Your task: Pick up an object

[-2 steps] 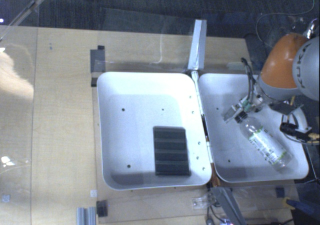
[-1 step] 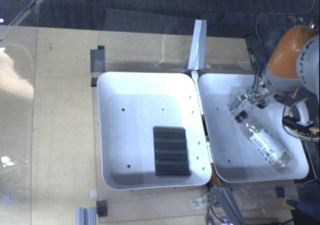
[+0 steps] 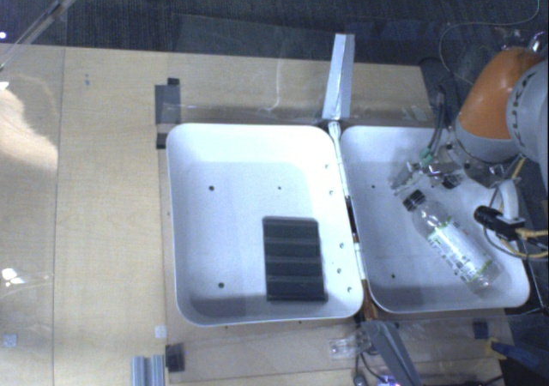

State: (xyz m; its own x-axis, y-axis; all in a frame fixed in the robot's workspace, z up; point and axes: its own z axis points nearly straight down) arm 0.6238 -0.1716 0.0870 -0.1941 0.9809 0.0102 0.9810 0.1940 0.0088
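A clear plastic bottle (image 3: 448, 243) with a black cap (image 3: 414, 200) lies on its side in the right bin (image 3: 386, 230), cap pointing to the upper left. My gripper (image 3: 427, 171) hangs over the right bin's upper part, just above and slightly right of the cap. Nothing shows in its grasp. The arm's orange band (image 3: 493, 105) is up and to the right of it. A black ribbed rectangular block (image 3: 294, 260) lies flat in the lower middle of the left bin (image 3: 214, 170).
A shared wall (image 3: 347, 204) separates the two bins. An upright grey post (image 3: 340, 75) stands behind their junction. Cables and a black connector (image 3: 491, 220) hang over the right bin's right side. Wooden bench surrounds the bins.
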